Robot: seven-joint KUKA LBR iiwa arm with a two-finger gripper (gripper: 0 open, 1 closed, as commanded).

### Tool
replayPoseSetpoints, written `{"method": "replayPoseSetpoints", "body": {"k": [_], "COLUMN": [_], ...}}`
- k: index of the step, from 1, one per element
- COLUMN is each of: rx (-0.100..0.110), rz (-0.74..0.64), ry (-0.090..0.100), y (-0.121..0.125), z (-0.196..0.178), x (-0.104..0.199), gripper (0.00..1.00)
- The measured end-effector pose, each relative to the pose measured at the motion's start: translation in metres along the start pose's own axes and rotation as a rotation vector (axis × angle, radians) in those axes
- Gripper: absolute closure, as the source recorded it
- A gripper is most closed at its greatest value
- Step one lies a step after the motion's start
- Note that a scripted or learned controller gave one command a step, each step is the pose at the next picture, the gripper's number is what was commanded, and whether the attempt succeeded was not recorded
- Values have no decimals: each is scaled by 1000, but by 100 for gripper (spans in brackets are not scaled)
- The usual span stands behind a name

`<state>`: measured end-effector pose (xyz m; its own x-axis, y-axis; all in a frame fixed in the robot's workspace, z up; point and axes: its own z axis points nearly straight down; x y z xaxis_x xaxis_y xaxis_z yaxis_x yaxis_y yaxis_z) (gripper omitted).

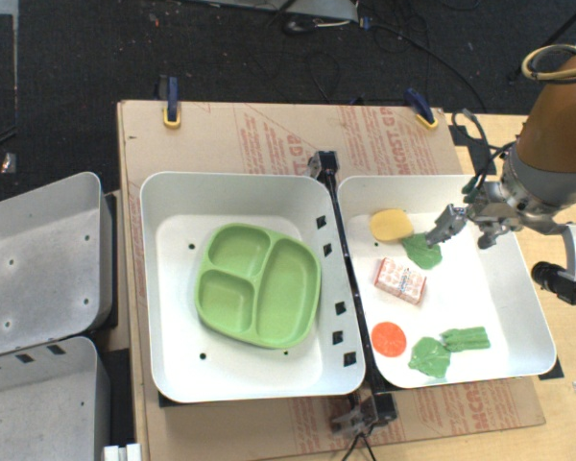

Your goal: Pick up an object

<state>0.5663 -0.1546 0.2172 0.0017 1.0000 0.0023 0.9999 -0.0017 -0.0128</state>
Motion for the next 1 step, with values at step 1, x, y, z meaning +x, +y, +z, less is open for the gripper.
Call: {"method": "replayPoseSetpoints", "body": {"k": [1], "rx": [-13], "rz": [-3], "ry": [-2], "y": [3], "z": [-7], "x": [0], "gripper": [0]}}
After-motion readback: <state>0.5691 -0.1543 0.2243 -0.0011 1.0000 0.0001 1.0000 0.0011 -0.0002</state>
